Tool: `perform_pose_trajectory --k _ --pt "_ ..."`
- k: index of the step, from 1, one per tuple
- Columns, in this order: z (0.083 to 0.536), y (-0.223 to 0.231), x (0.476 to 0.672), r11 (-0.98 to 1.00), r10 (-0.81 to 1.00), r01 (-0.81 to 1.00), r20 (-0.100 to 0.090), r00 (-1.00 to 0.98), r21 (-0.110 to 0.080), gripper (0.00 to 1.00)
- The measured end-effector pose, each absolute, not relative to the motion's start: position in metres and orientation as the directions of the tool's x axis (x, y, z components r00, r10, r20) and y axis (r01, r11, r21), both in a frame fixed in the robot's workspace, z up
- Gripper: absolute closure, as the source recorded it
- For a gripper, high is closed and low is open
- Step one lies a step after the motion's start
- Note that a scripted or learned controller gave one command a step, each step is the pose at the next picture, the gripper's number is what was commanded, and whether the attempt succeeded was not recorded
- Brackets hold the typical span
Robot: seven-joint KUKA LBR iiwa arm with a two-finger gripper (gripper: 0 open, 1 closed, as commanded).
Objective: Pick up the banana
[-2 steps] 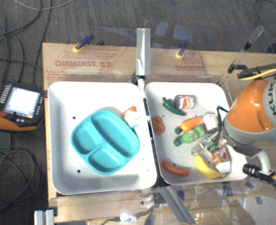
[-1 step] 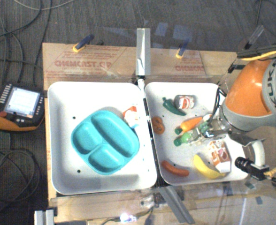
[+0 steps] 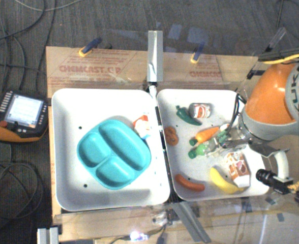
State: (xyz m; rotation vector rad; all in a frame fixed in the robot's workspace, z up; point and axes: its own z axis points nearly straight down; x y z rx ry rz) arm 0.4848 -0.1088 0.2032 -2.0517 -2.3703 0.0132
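The curved yellow plastic banana (image 3: pixel 223 181) lies in the right shallow white bin (image 3: pixel 182 99), near that bin's front right corner, touching the small white and orange carton (image 3: pixel 238 169) that sits just beside it toward the right wall. The grey arm with its orange band (image 3: pixel 271 103) reaches over the bin's right edge, and its end effector (image 3: pixel 226 139) hangs above the middle of the bin, over a green toy vegetable (image 3: pixel 199 150) and just beside an orange plastic carrot (image 3: pixel 207 134); whether it is open or closed, I cannot tell. It is apart from the banana, which lies nearer the front edge.

Elsewhere in the right bin, a dark green pepper-like toy (image 3: pixel 186 115) and a small red and white can (image 3: pixel 200 110) lie near the back edge, a brown round cookie-like piece (image 3: pixel 171 135) rests against the left wall, and a reddish brown sausage (image 3: pixel 189 183) lies near the front edge.

The left shallow white bin (image 3: pixel 70 105) carries a turquoise divided plastic plate (image 3: pixel 114 152) in its middle, with a small orange and white object (image 3: pixel 142 126) near its right wall. A handheld control pendant with a screen (image 3: pixel 18 115) sits on the floor beyond the surface's left edge.
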Motion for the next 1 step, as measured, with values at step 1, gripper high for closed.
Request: perform_pose_trajectory --k 1 --pt "0.2032 -0.1092 0.4847 0.143 0.990 0.990 -0.001 -0.143 -0.011 0.00"
